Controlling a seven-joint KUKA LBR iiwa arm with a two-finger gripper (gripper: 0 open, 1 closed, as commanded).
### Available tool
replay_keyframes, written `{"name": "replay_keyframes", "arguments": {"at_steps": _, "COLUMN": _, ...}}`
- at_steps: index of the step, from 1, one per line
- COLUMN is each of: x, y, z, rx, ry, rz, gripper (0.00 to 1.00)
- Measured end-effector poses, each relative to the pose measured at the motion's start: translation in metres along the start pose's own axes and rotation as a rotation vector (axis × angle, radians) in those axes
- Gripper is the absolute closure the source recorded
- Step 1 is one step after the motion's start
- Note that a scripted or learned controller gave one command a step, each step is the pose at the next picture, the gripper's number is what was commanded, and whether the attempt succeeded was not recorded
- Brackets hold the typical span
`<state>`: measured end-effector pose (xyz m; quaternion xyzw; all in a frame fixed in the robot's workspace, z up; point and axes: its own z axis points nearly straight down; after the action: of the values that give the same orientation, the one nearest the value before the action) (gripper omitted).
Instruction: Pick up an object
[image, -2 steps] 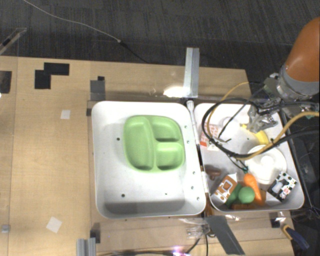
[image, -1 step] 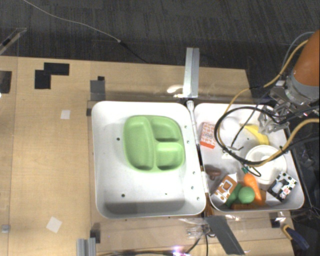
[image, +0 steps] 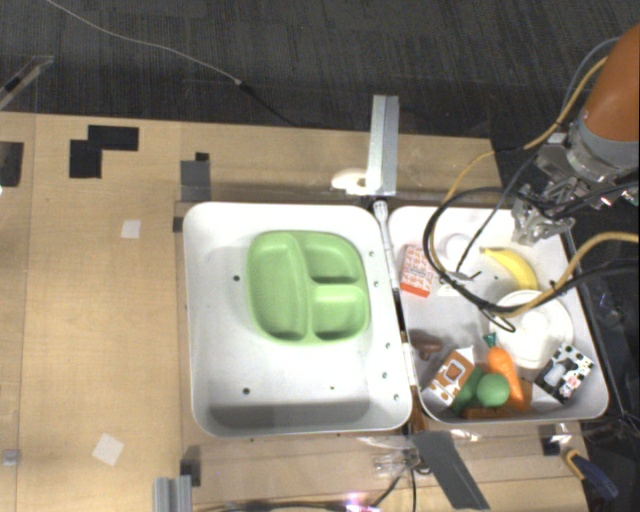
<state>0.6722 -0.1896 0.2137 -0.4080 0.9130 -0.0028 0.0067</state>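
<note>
1. Camera view: the grey arm with its orange band is reaching in at the upper right, and its hand (image: 532, 222) is hanging over the far edge of the right-hand shallow white bin (image: 598, 405), just beyond the yellow toy banana (image: 512, 265). Whether the hand is released or clenched I cannot tell; nothing is showing in it.

2. The banana is lying in the far part of that bin, nearest the hand, so I am judging it the likeliest pick. It is probably light, stiff and smooth; taking it across its thick middle should be keeping it from slipping.

3. Nearer than the banana, one orange plastic carrot (image: 506, 373) is lying against one green round toy (image: 491, 391), with one black-and-white patterned block (image: 565, 372) to their right and one white round cup (image: 527, 324) between them and the banana. One red-and-white packet (image: 416, 270) is sitting left of the banana.

4. Two bins are standing side by side on the wooden worktop (image: 90, 330); the left-hand bin (image: 215, 400) is holding one green divided plastic tray (image: 305, 285).
</note>
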Motion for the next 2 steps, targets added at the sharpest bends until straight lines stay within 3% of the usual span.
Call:
{"name": "replay_keyframes", "arguments": {"at_steps": 1, "x": 0.027, "y": 0.007, "z": 0.038, "rx": -0.004, "ry": 0.003, "rz": -0.215, "gripper": 1.0}}
{"name": "replay_keyframes", "arguments": {"at_steps": 2, "x": -0.03, "y": 0.026, "z": 0.002, "rx": 0.001, "ry": -0.002, "rz": -0.281, "gripper": 1.0}}
